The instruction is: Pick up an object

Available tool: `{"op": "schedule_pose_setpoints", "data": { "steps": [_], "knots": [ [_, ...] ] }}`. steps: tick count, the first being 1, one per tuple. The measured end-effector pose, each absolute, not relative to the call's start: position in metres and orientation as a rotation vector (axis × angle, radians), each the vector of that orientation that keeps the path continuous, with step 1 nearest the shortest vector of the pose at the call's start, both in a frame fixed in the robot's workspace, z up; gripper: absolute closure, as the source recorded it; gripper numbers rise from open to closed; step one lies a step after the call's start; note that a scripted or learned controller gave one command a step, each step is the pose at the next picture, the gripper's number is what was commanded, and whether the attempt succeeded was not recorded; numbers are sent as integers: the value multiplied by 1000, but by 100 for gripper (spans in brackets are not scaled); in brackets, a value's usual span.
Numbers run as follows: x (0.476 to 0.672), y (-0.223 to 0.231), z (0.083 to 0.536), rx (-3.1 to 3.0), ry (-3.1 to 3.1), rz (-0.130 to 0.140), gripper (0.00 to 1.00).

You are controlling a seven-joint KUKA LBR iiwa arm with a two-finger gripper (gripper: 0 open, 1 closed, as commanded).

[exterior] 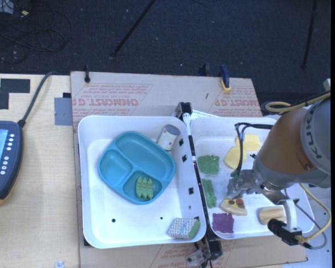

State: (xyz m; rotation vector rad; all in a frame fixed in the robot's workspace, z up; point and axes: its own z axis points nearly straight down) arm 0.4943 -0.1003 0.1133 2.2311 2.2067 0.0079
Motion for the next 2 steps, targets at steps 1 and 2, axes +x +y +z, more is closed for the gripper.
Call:
{"op": "schedule_pose_setpoints", "data": {
  "steps": [1, 2],
  "knots": [
    [494, -100, 113, 2234, 2204, 7, 0],
    [489, -117, 87, 2225, 2224, 0, 0]
  ]
}}
